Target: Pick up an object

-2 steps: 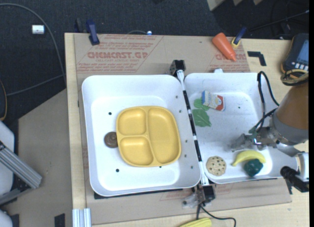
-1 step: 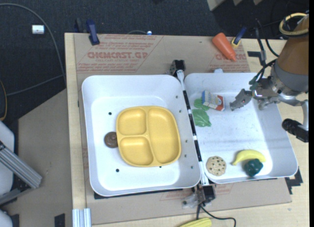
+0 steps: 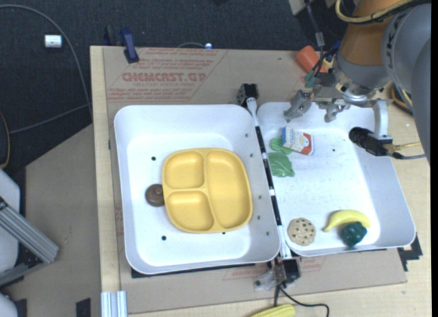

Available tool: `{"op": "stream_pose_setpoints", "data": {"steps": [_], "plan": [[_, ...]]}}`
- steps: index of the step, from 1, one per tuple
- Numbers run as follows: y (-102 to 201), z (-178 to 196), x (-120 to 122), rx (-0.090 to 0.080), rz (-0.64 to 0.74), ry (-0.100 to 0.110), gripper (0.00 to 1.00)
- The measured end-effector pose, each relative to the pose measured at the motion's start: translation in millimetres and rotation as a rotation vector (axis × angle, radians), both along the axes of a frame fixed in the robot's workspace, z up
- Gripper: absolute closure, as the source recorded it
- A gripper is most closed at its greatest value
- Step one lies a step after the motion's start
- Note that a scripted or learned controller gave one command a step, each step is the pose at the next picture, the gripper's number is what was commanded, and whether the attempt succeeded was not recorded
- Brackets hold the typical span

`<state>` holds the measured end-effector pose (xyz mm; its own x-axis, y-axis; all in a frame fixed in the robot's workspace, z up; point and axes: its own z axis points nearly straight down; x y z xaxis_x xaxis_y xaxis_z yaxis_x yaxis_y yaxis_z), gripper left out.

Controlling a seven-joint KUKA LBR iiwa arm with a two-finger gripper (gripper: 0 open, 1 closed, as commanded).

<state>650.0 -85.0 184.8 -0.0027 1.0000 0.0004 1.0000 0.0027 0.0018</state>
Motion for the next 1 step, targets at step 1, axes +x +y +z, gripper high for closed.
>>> {"op": "stream_pose_setpoints", "data": {"steps": [1], "plan": [[-8.7, -34.3, -28.4, 0.000, -0.003, 0.004, 0.00]]}}
